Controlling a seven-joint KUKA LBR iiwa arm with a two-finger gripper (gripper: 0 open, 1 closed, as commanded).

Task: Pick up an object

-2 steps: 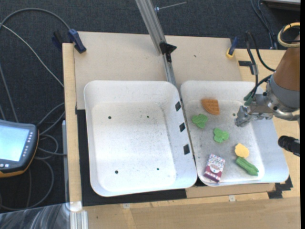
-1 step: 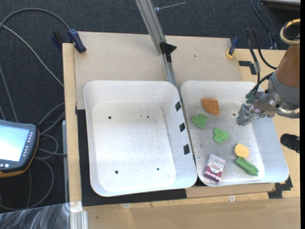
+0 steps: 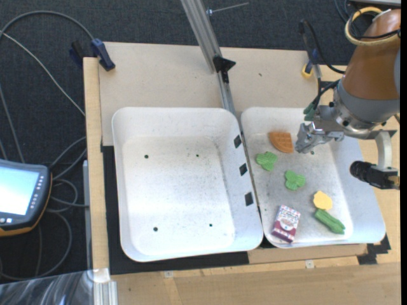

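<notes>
My gripper [image 3: 306, 143] hangs over the right bin [image 3: 362, 196], just right of an orange wedge-shaped piece [image 3: 280, 140] near the bin's back. Nothing shows between its tips. Further forward lie a green leafy piece [image 3: 267, 161], a second green piece [image 3: 294, 180], a yellow piece [image 3: 322, 201], a long green piece [image 3: 329, 221] and a small red-and-white packet [image 3: 287, 223].
The left bin [image 3: 175, 183] stands beside the right one, with a dividing ridge between them. A slanted metal pole [image 3: 203, 30] crosses the bench's back. A teach pendant [image 3: 19, 196] and cables lie off the bench at the left.
</notes>
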